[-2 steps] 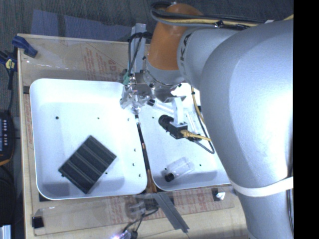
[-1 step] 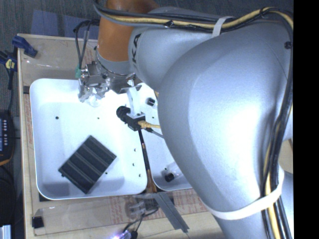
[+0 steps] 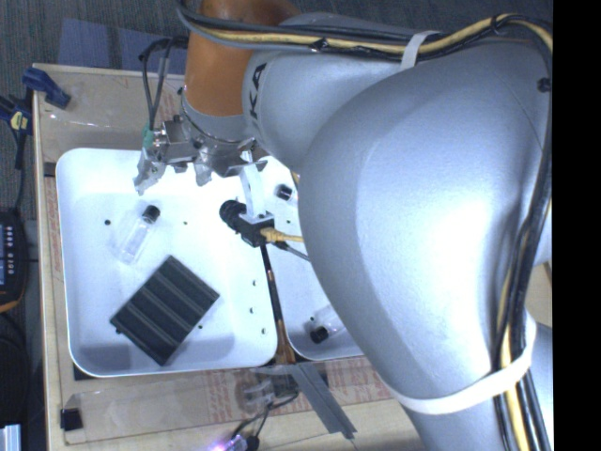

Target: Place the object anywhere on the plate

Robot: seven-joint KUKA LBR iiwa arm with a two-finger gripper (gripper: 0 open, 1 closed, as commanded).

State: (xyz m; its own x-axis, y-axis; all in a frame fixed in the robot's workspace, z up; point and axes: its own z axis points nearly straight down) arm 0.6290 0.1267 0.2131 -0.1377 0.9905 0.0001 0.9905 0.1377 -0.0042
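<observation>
A small clear bottle [image 3: 132, 237] with a black cap lies in the left bin [image 3: 66, 252], toward its far left part. The plate [image 3: 165, 308], a dark ribbed square, rests in the same bin nearer the front, just below and to the right of the bottle. My gripper [image 3: 172, 173] hangs over the bin's far side, a little above and to the right of the bottle. Its two fingers [image 3: 144, 174] stand apart, open, and nothing is between them.
A black fitting with a yellow-tipped rod [image 3: 246, 224] juts from the wrist over the ridge between the bins. A small dark object [image 3: 319, 333] lies in the right bin [image 3: 310, 350]. The arm's bulk hides most of that bin. Blue clamps sit at the bench's far left.
</observation>
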